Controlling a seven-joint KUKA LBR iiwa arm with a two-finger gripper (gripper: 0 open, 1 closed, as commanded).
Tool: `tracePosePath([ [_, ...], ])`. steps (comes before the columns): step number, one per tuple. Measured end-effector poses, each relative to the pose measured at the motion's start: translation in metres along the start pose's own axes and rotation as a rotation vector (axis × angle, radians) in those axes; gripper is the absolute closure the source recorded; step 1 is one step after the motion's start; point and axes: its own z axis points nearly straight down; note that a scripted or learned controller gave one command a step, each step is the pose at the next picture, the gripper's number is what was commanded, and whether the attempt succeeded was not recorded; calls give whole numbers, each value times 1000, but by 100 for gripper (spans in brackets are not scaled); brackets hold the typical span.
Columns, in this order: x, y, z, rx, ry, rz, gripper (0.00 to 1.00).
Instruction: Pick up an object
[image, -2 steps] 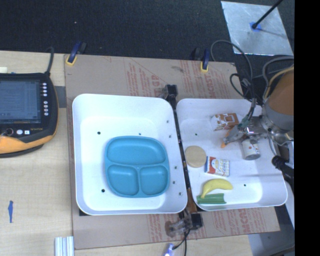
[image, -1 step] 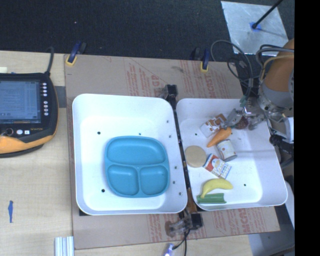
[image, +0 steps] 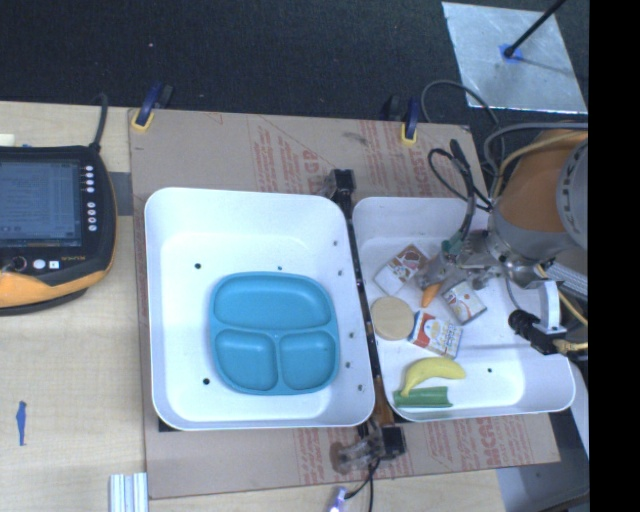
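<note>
The gripper (image: 455, 268) is down in the right bin (image: 520, 395), among small packets (image: 405, 266) and an orange piece (image: 430, 294); whether it grips anything, I can't tell. Nearer me from it lie a tan disc (image: 392, 319), banana (image: 432, 373) and green stick (image: 422, 398). A blue tray (image: 272, 332) fills the left bin (image: 180, 230).

left bin (image: 170, 300): blue tray (image: 272, 331) | right bin (image: 520, 395): banana (image: 432, 372), orange carrot (image: 430, 294), packets | pincer (image: 452, 268) low over packets

Grey arm with orange band reaches in from right, end effector (image: 452, 268) lowered, pointing left
</note>
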Motion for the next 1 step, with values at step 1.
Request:
tracePosePath([
  [1, 27, 39, 1, 6, -3, 2, 0],
])
